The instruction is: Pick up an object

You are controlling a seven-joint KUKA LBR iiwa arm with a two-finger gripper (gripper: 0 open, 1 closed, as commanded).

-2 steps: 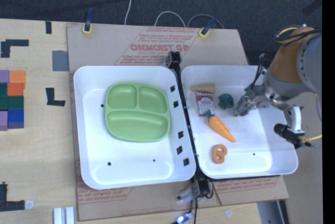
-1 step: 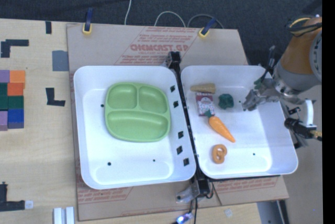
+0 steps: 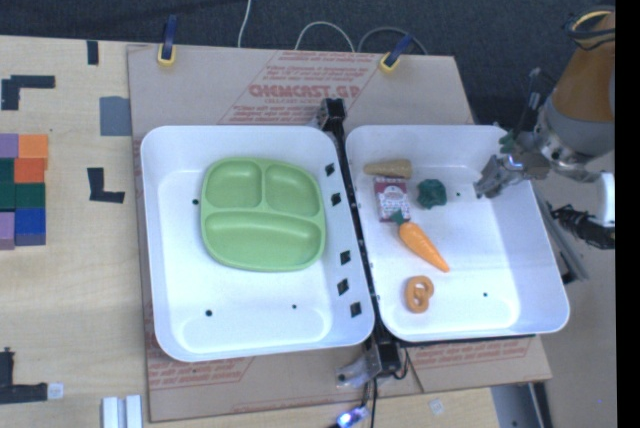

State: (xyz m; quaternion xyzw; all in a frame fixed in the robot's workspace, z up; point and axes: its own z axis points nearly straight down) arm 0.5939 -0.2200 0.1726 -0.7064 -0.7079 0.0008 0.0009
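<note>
We judge the pick as not yet started. The gripper [image 3: 492,178] hangs over the right bin [image 3: 535,246] at its far right rim; we cannot tell its finger state. The carrot [image 3: 423,247], pretzel [image 3: 418,294] and green broccoli piece [image 3: 432,193] lie untouched on the floor.

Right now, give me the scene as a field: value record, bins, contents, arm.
left bin: holds a green divided plate
right bin: holds five small items
items, far to near: bread roll, red packet, dark green piece, carrot, pretzel
arm: reaches in from the right, pincer over the right bin's far right corner
pincer contents: nothing seen between its fingers
nearest item to pincer: dark green piece
</note>
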